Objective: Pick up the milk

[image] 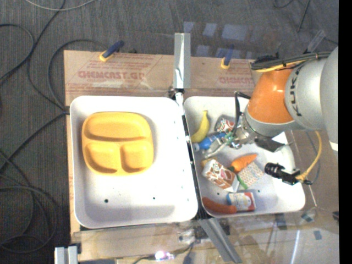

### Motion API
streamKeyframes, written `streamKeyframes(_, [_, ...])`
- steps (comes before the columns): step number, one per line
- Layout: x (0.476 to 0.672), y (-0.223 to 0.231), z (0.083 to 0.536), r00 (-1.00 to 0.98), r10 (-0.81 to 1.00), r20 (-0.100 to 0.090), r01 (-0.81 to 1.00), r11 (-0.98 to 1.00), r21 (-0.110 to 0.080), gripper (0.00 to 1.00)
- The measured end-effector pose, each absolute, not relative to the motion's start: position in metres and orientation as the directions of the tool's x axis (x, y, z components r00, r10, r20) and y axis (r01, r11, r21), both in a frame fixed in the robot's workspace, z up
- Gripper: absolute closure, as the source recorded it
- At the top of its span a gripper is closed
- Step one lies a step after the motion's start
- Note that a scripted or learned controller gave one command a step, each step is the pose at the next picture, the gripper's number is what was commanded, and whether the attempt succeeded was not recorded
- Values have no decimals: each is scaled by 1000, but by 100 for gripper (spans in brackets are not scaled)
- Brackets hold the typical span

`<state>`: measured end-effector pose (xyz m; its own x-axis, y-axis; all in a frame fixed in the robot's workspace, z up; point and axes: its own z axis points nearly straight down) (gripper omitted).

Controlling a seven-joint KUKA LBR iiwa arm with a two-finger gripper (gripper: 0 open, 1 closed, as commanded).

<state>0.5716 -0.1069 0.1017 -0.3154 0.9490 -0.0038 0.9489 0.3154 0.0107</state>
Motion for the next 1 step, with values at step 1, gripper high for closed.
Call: streamKeyframes(1, [515, -102, 91, -317, 948, -12, 948, 317, 22, 0])
